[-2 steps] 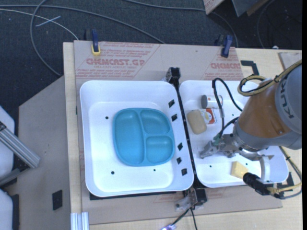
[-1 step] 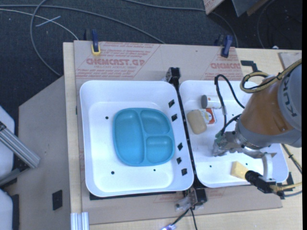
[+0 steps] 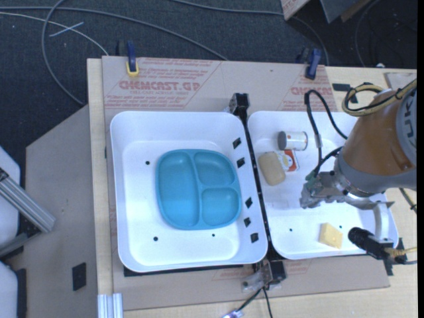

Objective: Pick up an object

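Objects available for picking, all in the right bin (image 3: 295, 244):

- Tan rounded lump (image 3: 271, 167), resembling a potato or bread roll. Lies near the bin's left wall, in the upper half.
- Small can (image 3: 292, 140), silver with a white end, on its side. Sits just above and to the right of the tan lump, near the bin's far wall.
- Small orange and white item (image 3: 287, 159), touching or partly tucked against the tan lump's right side, below the can. Too small to identify.
- Yellow wedge (image 3: 330, 235), cheese-like or sponge-like. Lies in the lower right part of the bin, well apart from the other three.

Gripper (image 3: 316, 195): positioned low over the middle of the right bin, between the tan lump and the yellow wedge, touching neither. Whether its fingers stand apart or together cannot be told from this angle; nothing is visibly held. The arm (image 3: 377, 148) enters from the right, orange band uppermost, with black cables looped across it.

Left bin (image 3: 126, 177): contains a blue divided plate (image 3: 197, 189) with three compartments, lying flat near the centre.

Surroundings: both bins rest side by side on a cardboard-covered bench (image 3: 165, 85), joined by a black divider strip (image 3: 248, 171). Two blue clamps (image 3: 131, 57) hold the board's far edge. Loose cables lie on the dark floor (image 3: 79, 25) beyond.
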You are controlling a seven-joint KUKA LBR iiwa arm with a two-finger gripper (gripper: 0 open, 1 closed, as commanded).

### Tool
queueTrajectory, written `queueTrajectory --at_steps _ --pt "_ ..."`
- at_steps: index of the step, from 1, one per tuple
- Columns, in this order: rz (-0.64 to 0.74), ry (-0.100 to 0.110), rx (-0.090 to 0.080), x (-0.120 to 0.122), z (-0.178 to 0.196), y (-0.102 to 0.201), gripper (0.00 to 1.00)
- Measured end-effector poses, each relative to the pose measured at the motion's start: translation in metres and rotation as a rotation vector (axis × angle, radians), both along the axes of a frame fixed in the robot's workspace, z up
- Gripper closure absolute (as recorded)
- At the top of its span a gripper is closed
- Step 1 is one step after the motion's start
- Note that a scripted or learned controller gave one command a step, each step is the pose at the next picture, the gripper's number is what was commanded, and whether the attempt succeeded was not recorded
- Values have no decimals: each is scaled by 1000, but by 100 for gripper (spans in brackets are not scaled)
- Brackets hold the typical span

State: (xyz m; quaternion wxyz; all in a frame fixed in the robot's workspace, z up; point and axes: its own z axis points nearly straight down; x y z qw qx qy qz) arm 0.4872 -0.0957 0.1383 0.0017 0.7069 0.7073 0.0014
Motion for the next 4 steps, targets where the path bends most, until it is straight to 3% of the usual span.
queueTrajectory --at_steps 2,4 --pt "0 -1 -1 3 89 -9 100" --pt "6 3 3 48 72 93 100"
